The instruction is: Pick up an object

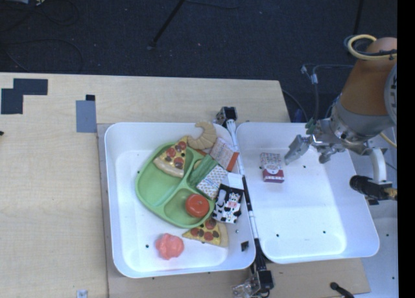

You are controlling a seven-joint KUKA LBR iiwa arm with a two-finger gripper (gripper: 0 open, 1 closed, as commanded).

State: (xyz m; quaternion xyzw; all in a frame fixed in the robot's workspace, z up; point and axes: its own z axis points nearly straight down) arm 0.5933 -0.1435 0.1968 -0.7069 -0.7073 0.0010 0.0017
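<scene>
Two shallow white bins sat side by side on the tabletop [52, 180], and nearly all the clutter lay in the left bin [120, 225]: a green divided plate [159, 193] with a pizza slice [170, 158] and a red tomato [198, 205], plus a pink lump [170, 246] near the front.

Alone in the right bin [311, 225] lay a small red-and-white carton [272, 167], flat on the floor near the far left corner, probably the easiest target because nothing crowded it.

The end effector [299, 146] hung just beside the carton, to its right and apart from it, fingers spread with nothing between them, seemingly poised for an approach.
</scene>
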